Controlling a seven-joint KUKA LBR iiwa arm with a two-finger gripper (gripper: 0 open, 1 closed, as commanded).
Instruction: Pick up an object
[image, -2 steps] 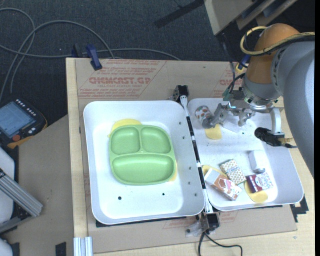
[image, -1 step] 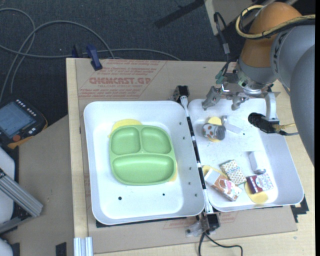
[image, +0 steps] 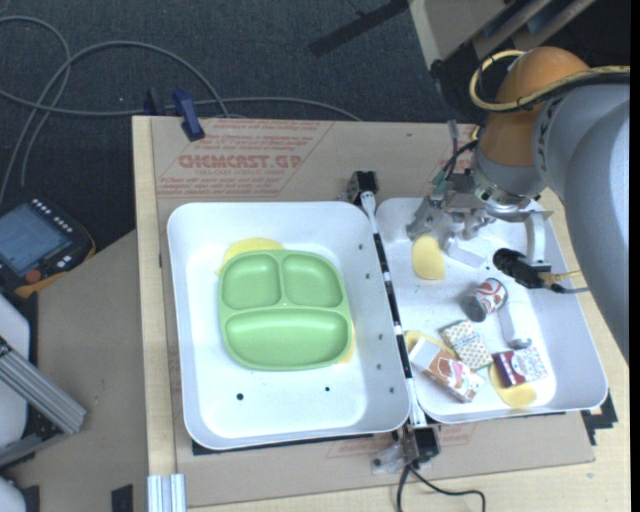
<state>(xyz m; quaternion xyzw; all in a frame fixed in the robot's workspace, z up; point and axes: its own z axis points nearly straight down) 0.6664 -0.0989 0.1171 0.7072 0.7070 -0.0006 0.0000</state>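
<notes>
Pale yellow object (image: 429, 258) is lying in the upper part of the right bin (image: 570, 345), just below the gripper (image: 447, 222), which is hovering at the bin's top edge. Jaw opening: cannot tell. Green divided tray (image: 285, 310) is sitting in the left bin (image: 190, 300).

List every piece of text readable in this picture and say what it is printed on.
"CHEMCAST GP": red print on the brown board under the bins; the last letters are uncertain.
Smaller red lines around it: too blurred to read.
Snack packets in the right bin: print too small to read.
</notes>
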